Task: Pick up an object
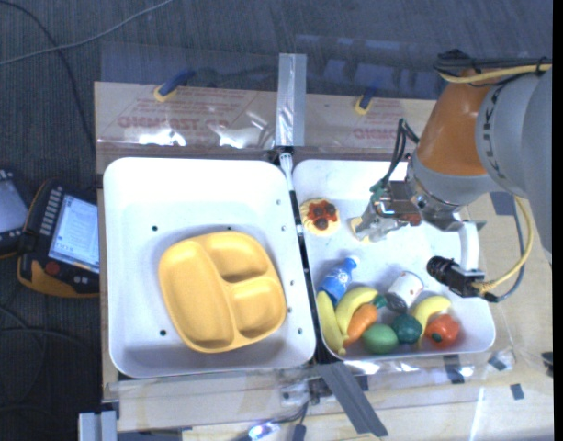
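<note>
My gripper (pixel 377 220) hangs over the upper middle of the right bin (pixel 341 175), below the orange-banded wrist. A small round toy pizza (pixel 320 214) lies just to its left. Along the bin's front lie a blue bottle (pixel 337 278), yellow bananas (pixel 352 299), a carrot (pixel 362 320), a green lime (pixel 380 339), a dark green fruit (pixel 409 328), a red tomato (pixel 443 331), a yellow fruit (pixel 431 308) and a white cup (pixel 406 288). The gripper is apart from this pile. Something pale shows at the gripper's tip; I cannot tell what it is.
The left bin (pixel 134 191) holds a yellow divided plate (pixel 224 288). A metal divider (pixel 291 90) runs between the bins at the back. A handheld screen unit (pixel 62 239) lies on the floor to the left. A black fitting with a yellow cable (pixel 454 275) hangs off the arm over the right bin.
</note>
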`<state>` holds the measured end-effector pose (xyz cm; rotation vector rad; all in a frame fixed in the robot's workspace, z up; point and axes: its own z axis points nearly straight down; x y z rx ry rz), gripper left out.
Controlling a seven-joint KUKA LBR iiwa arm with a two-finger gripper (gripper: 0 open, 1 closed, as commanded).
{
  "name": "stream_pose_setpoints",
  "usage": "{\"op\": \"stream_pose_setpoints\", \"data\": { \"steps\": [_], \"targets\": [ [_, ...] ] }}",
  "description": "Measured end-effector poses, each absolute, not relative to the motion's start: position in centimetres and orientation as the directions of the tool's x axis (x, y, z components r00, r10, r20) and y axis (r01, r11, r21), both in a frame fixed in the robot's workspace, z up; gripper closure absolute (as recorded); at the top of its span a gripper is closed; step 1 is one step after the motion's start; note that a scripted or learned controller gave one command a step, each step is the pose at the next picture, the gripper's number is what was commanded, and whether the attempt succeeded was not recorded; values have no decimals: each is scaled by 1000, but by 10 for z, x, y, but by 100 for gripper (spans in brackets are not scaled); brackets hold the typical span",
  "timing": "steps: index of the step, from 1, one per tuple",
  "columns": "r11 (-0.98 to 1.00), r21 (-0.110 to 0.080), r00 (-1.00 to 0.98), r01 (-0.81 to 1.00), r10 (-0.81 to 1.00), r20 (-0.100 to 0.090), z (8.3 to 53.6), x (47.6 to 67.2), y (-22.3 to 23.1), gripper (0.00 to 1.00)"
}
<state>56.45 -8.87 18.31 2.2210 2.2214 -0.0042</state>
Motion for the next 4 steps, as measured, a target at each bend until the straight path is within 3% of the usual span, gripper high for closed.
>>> {"op": "stream_pose_setpoints", "data": {
  "steps": [1,2,3,4],
  "targets": [
    [3,-3,-3,1000,1000,-2,191,565,-88,100],
    [2,-3,-3,1000,1000,-2,191,565,-88,0],
    [131,12,-130,991,991,-2,90,532,-106,0],
    [-199,16,199,980,980,1,90,501,-171,0]
  ]
}}
